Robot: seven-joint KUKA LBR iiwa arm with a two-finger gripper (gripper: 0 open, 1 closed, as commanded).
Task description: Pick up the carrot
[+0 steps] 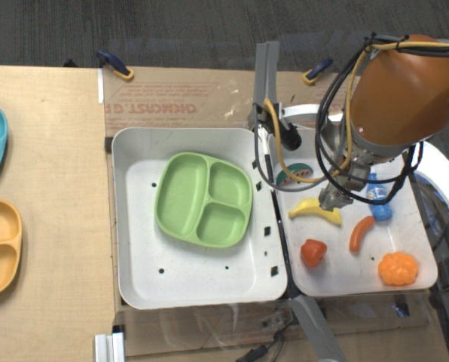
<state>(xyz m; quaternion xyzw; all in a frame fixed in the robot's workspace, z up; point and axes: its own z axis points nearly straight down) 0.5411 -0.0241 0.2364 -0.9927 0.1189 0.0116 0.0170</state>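
Orange arm [401, 89] overhead, gripper [334, 199] left of carrot [361, 233]

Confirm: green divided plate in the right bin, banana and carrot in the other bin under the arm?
Not quite. The camera view shows the green divided plate in the left bin. The banana and carrot lie in the right bin, under the arm, as you said.

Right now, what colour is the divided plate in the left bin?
Light green. The divided plate shows best in the camera view, lying in the left bin.
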